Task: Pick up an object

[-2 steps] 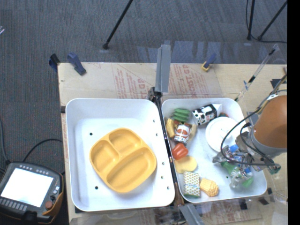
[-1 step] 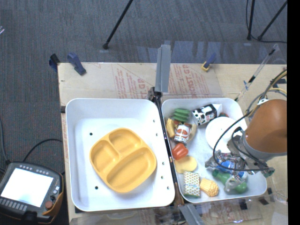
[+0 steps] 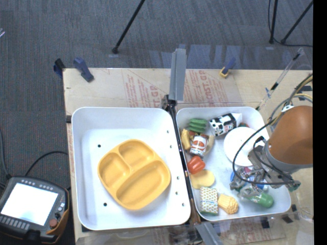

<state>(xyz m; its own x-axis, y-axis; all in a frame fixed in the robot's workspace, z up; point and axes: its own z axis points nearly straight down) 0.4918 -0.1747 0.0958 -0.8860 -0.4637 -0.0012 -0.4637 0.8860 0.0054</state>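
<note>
Camera view shows my gripper (image 3: 251, 184) low in the right bin (image 3: 220, 111), over the toys near a green pickle (image 3: 264, 201) and a corn cob (image 3: 228, 204), while a yellow divided plate (image 3: 134, 173) lies in the left bin (image 3: 87, 137).

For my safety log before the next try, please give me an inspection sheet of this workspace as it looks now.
Surface: bench bears left bin and right bin.
Job's things: right bin holds toy foods: cow-print carton, green pods, can, red pepper, corn, white plate.
Clutter: yellow divided tray in left bin.
Tool: tool low over right bin; fingers' state cannot be told.
Cables: black loop at the wrist.
Surroundings: teach pendant on floor; clamps on bench edge.
</note>
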